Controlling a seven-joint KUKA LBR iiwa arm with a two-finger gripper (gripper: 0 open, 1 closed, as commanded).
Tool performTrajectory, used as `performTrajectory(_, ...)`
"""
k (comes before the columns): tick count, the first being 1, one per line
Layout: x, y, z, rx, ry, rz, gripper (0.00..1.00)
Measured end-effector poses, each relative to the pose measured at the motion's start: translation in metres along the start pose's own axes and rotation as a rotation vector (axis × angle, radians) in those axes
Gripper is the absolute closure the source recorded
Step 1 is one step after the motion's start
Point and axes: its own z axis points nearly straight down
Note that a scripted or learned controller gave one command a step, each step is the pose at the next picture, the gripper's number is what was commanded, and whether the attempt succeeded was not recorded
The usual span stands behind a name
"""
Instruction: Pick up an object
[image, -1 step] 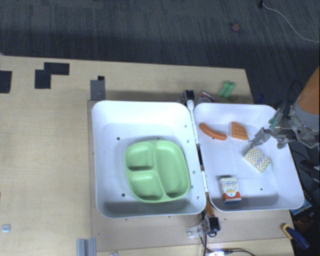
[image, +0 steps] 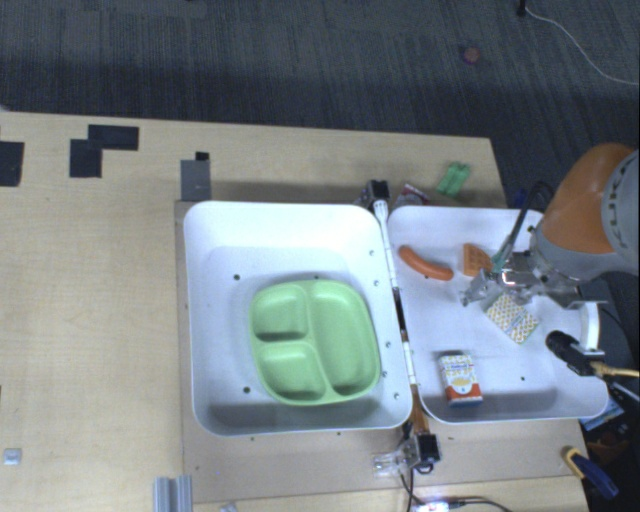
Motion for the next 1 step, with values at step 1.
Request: performTrajectory(1, 0.0425, 0.0655, 0.0068, -0.008, -0.001, -0.002, 0.00)
